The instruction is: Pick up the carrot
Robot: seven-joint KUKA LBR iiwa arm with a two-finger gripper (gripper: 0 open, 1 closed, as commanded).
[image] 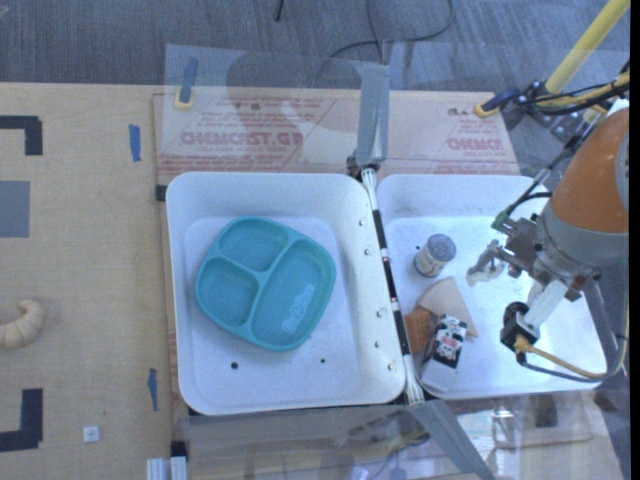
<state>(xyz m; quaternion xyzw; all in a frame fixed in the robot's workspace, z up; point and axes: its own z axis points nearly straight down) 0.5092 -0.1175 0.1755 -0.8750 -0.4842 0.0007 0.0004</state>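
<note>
Camera view: near the bench's left edge lies a pale croissant-shaped piece, outside both bins. The left bin carries a teal divided plate near its centre. In the right bin, close against the left wall and toward the near edge, sits the carrot, a short orange-brown piece. It touches a tan wedge on its right, and just beside it is a small black-and-white pack. A small round can stands farther back, near the wedge. Right of these, the gripper hangs over the middle of the right bin, well apart from the carrot. Whether it is spread or pressed together cannot be told from this angle. Nothing is seen gripped in it.
</note>
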